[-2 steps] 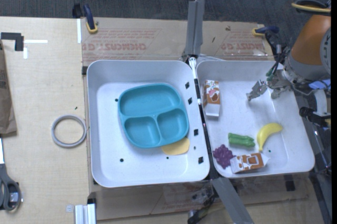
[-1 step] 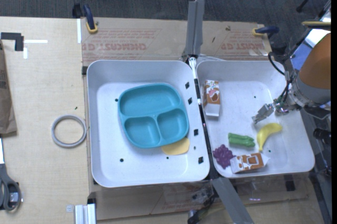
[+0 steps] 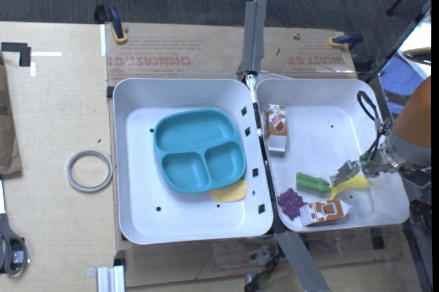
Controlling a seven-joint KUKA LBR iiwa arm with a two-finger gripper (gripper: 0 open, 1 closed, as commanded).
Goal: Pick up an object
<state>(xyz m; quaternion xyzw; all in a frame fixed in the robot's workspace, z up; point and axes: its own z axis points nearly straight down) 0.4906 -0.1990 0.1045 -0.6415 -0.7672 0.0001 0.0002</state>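
Observation:
My gripper (image 3: 348, 173) reaches in from the right and hangs low over the front part of the right bin (image 3: 322, 95). Its tip sits right above a yellow banana-like piece (image 3: 351, 184), touching or nearly touching it. Just left of that lies a green vegetable piece (image 3: 312, 182). A purple bunch of grapes (image 3: 290, 201) and an orange-and-white carton (image 3: 323, 212) lie near the bin's front wall. A second small carton (image 3: 276, 127) rests by the bin's left wall.
The left bin (image 3: 130, 167) holds a blue divided plate (image 3: 200, 150) with a yellow chip-like piece (image 3: 230, 192) poking out under its front edge. A tape ring (image 3: 90, 170) lies on the bench at left. A black cable (image 3: 368, 105) loops over the right bin's far corner.

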